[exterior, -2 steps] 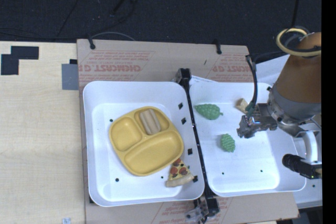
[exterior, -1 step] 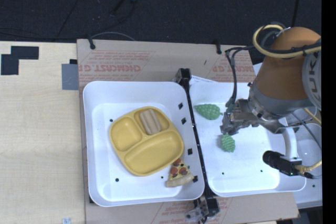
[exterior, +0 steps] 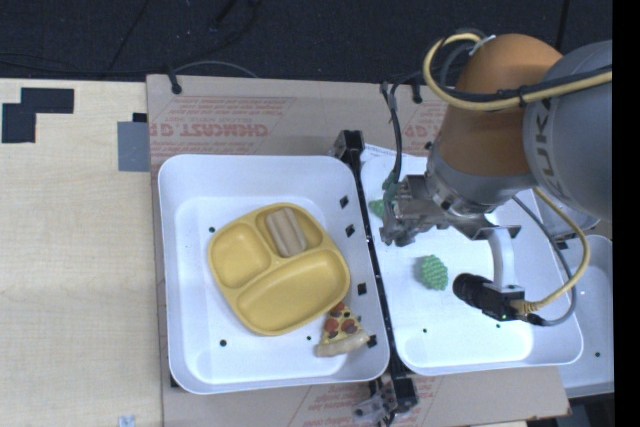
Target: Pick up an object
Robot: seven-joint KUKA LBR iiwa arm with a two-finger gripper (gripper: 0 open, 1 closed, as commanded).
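Jaws: I couldn't tell gap or hold; gripper (exterior: pixel 400 220) hung over right bin (exterior: pixel 560 340). Approach step. Green object (exterior: pixel 432 272) lay just below-right; next needed shift, descent.

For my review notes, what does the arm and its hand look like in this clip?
The arm is grey with a large rounded orange section above the wrist. A yellowish cable loops over the orange part, and another runs down on the right to a black connector. Dark letters mark the grey shell. The hand is a compact block of dark grey metal with thin black wires.
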